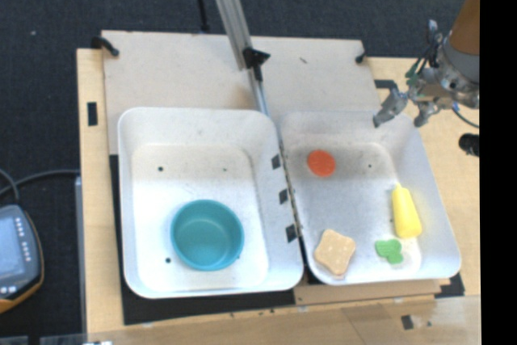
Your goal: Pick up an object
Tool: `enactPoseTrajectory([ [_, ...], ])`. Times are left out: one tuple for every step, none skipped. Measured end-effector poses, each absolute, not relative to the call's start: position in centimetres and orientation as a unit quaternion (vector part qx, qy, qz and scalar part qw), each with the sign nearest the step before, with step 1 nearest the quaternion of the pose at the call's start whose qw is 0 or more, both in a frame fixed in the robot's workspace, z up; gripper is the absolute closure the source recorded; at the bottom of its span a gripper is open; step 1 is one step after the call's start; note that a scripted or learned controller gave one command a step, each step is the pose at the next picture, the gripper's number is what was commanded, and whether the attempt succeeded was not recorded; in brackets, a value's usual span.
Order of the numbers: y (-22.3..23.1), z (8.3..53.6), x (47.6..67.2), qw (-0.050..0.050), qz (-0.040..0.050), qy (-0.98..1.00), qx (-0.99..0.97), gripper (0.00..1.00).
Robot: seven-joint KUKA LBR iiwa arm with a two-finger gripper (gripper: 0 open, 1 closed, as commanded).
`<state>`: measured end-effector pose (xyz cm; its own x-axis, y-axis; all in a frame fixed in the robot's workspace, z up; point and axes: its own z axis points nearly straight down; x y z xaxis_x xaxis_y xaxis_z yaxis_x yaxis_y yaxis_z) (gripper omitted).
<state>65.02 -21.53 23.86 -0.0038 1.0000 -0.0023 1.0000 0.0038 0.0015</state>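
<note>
The orange disc (321, 163), small, round and smooth, lies in the right bin (367, 137) toward its 11 o'clock corner, nearest of 4 items to the gripper (402, 109). From the gripper it sits at 8 o'clock. The 2 fingers are spread apart, holding nothing. A yellow oblong (405, 211) lies lengthwise, 12 to 6; a tan biscuit-like piece (334, 251) rests near 6.

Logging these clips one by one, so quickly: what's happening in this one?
A grey arm with an orange band reaches in from the right, its claw open over the far rim of the right bin and holding nothing. That bin holds an orange disc, a yellow piece, a tan piece and a small green piece. The left bin holds a teal bowl. Nothing has been picked up.
</note>
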Motion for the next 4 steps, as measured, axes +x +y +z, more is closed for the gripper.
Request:
enactPoseTrajectory([
  [-21.6, 23.9, 65.0, 0.002, -0.001, 0.709, 0.705, 0.0],
  [-22.5, 19.7, 65.0, 0.002, -0.0012, 0.708, 0.707, 0.0],
  [-22.4, 15.4, 65.4, 0.0, -0.0016, 0.708, 0.706, 0.0],
  [-22.4, 10.2, 65.3, -0.001, -0.0019, 0.708, 0.706, 0.0],
])
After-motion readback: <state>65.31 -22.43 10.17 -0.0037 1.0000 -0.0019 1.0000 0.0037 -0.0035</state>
